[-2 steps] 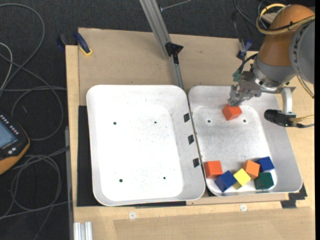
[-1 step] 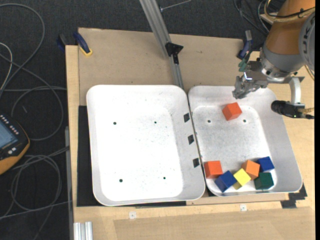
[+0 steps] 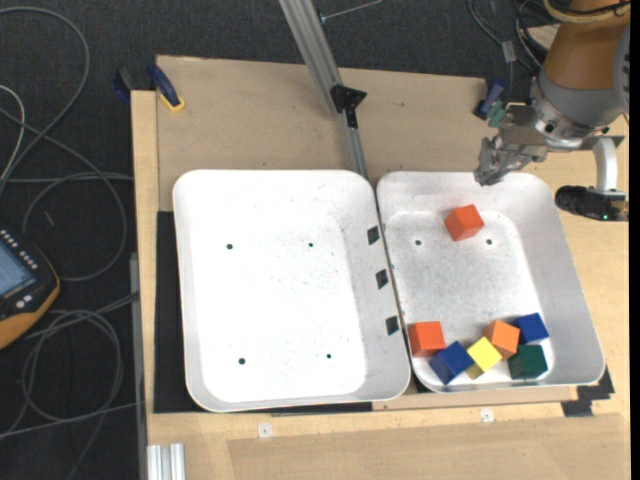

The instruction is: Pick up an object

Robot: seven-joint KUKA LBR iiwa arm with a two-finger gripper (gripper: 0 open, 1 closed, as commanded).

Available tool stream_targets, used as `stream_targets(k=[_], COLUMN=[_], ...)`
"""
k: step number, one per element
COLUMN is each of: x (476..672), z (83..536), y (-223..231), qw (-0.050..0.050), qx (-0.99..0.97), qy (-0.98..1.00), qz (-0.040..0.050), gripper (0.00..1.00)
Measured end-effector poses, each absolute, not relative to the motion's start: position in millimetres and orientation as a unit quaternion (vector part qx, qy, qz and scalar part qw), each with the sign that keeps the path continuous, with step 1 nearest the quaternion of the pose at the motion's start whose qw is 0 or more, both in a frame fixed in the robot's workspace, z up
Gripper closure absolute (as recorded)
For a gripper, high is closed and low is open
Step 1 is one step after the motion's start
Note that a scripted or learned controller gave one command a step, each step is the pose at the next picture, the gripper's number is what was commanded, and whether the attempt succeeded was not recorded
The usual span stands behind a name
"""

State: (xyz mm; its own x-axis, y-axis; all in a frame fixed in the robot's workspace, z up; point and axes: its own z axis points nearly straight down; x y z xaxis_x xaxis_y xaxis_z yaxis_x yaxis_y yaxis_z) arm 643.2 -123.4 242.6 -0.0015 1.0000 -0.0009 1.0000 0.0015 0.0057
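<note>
Dark carpet with loose cables surrounds a plywood bench (image 3: 260,108) that carries two shallow white bins side by side. From the right, the grey and orange arm (image 3: 585,48) reaches in, its gripper (image 3: 490,173) hanging over the far rim of the right bin (image 3: 560,258); I cannot tell how the pincer is set. An orange cube (image 3: 463,221) lies alone, near the gripper but apart from it. Along the near edge cluster another orange block (image 3: 427,337), two blue blocks (image 3: 451,360), a yellow block (image 3: 484,353), a third orange one (image 3: 505,336) and a green block (image 3: 528,362). Beside them sits the left bin (image 3: 200,268).
</note>
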Motion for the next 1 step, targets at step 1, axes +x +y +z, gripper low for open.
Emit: stream_targets(k=[1], x=[627.5], z=[233.0], y=[-72.2], qw=[-0.002], qx=[0.705], qy=[0.709], qz=[0.0003], gripper=[1.0])
